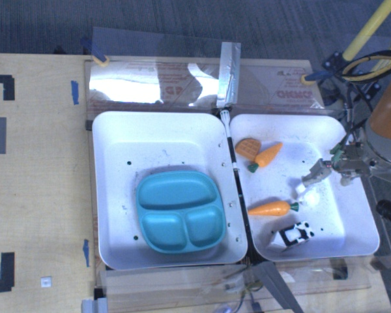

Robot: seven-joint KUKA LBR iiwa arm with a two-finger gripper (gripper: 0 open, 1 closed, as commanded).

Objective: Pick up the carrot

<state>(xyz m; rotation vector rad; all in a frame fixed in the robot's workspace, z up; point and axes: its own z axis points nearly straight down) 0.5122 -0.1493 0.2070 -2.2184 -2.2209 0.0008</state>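
Observation:
Two orange carrots with green tops lie in the right bin (352, 237). One carrot (269, 208) lies flat near the bin's left wall, its green end pointing right. The other carrot (267, 156) lies tilted farther back, next to a brown waffle-like piece (247, 148). My gripper (315, 174) reaches in from the right edge and hangs over the right half of this bin, to the right of and slightly behind the nearer carrot. Nothing is seen held in it.
A black-and-white toy (293, 235) lies near the right bin's front edge. The left bin (111, 142) holds a blue divided plate (180, 208). Cables and a yellow pole (371, 21) stand at the far right behind the arm.

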